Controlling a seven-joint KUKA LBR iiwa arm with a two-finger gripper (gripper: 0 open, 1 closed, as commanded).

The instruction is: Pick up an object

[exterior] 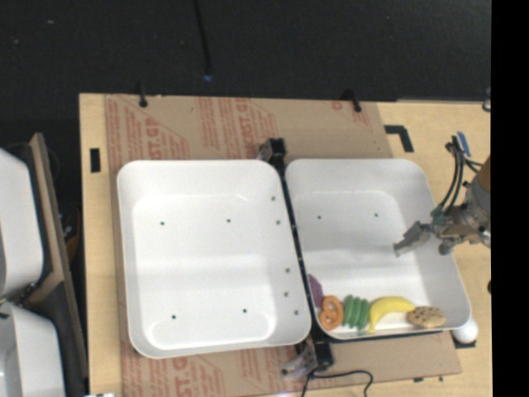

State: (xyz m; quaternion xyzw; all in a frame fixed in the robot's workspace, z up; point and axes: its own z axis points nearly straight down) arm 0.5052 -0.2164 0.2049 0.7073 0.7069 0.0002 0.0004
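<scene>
Reaching in from the right edge of the worktop (95, 222), the end effector (411, 241) hangs over the right rim of the right bin (355, 188), a grey metal assembly with dark cables looping above it. One slim grey finger (408, 240) points left and slightly down over the bin's floor; whether the fingers are spread or closed cannot be told from this view, and nothing shows between them.

Both bins are shallow, white, smooth plastic trays with rounded corners, set side by side on a sheet of brown printed cardboard (190, 126) that covers the pale wooden worktop. Small dark dots mark the floor of the left bin (198, 255).

Along the near edge of the right bin lies a row of small toy-like pieces, touching or nearly so: a purple piece (314, 287) against the left wall, an orange pretzel shape (331, 312) with holes, a ribbed green piece (356, 311), a curved yellow banana (390, 308), and a round tan cookie (425, 316) with dark specks near the right corner. All lie well apart from the end effector.
</scene>
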